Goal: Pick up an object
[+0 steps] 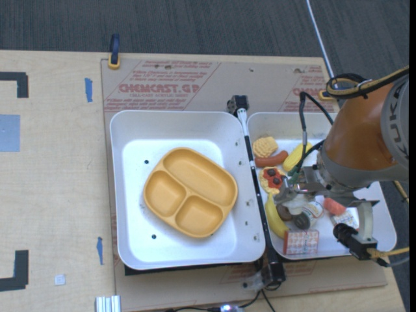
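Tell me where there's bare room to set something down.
Free: left bin floor around the yellow divided plate, mostly along its left and top walls; the plate's three compartments too. Crowded: right bin, toy food packed under the gripper.

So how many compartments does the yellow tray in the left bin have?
3. The yellow divided tray has one long compartment along its upper right side, one at the left, and one at the bottom. None are hidden.
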Controlling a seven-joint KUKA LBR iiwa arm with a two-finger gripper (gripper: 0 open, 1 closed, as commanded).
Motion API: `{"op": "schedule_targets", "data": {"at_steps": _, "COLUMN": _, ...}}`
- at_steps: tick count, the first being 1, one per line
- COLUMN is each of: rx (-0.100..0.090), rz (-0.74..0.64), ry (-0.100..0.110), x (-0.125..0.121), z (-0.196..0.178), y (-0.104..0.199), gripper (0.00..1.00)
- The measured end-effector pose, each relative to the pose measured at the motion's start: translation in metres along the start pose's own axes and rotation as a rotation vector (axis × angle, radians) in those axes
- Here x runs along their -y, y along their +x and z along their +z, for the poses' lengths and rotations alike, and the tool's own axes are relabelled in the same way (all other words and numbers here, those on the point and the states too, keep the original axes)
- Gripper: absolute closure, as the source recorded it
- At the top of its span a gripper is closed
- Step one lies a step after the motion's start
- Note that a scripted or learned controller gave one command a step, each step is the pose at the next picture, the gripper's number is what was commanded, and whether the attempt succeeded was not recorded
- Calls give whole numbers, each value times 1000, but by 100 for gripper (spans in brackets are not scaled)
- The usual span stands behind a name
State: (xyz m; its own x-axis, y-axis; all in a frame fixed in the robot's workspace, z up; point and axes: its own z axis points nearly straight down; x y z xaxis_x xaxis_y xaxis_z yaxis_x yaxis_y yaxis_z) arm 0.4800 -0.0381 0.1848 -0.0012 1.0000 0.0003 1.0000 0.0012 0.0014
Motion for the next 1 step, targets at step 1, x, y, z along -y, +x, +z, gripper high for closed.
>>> {"op": "schedule_targets", "data": {"at_steps": 1, "rx": 0, "rz": -1, "ry": -2, "x": -1, "z": -10, "y": 51, "gripper": 100}}
